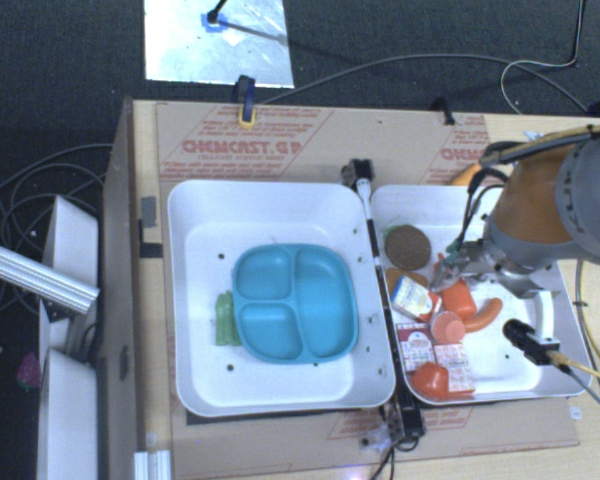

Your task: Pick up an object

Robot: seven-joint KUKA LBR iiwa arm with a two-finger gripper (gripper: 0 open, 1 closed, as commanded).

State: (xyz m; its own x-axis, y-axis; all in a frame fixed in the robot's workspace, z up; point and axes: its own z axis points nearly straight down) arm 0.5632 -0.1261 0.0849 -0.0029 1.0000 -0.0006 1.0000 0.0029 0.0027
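Orange and red toys [458,298] are lying heaped in the right bin [550,383], and my gripper [452,268] is hanging just over them, beside the brown disc [408,246]. I cannot tell how it is set. A blue divided plate [294,301] is sitting in the left bin [205,368].

Claw [450,268] fingers hidden under wrist; arm [570,208] cut off at right edge.
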